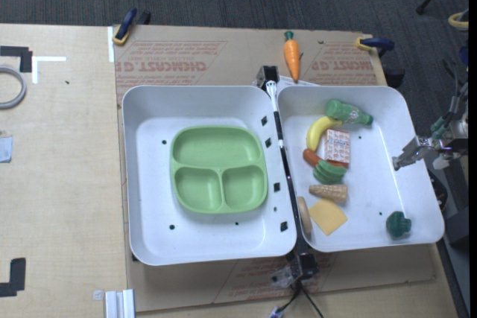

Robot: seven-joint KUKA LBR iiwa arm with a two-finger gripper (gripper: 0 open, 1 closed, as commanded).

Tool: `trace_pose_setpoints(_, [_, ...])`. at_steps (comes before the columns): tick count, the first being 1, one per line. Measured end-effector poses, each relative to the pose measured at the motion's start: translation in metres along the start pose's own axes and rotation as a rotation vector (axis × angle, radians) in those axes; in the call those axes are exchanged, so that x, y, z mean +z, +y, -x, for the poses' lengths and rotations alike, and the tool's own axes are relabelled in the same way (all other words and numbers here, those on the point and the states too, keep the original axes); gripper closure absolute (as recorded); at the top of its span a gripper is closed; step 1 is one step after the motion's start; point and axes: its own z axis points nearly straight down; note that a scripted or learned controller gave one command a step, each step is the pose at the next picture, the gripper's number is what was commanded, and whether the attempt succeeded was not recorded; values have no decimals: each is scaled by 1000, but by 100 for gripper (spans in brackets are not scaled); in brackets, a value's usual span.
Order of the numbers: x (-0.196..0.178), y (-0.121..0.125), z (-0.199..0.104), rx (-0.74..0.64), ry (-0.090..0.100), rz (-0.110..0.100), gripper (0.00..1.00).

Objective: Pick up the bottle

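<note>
- Bottle (347, 112): a green one lying on its side in the right bin (373, 223), at that bin's far end, well apart from my gripper (406, 157) and up-left of it across bare white floor.
- My arm comes in from the right edge of the view, low over the right bin's right wall; little of it can be seen beyond the wrist parts.
- My gripper sits just at that right wall, its grey tip pointing left and slightly down into the bin.
- I cannot tell whether I am spread or closed; the tip is too small and blurred. Nothing is visibly between it.
- Left of my gripper, past an open stretch of bin floor, lies a cluster: a banana (319, 132), a small red-and-white box (337, 147), a green leafy piece (329, 171), and an ice-cream cone (329, 192), with a yellow cheese slice (328, 217) nearer the front.
- Below my gripper, near the front right corner, sits a small dark green lump (399, 225), apart from me.
- Far left of me, the left bin (141, 160) holds a green divided plate (219, 170).
- A toy carrot (291, 56) lies on the cardboard beyond both bins.
</note>
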Motion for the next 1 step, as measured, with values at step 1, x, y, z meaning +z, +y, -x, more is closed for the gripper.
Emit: trace_pose_setpoints(1, [-9, 1, 0, -1, -1, 1, 100])
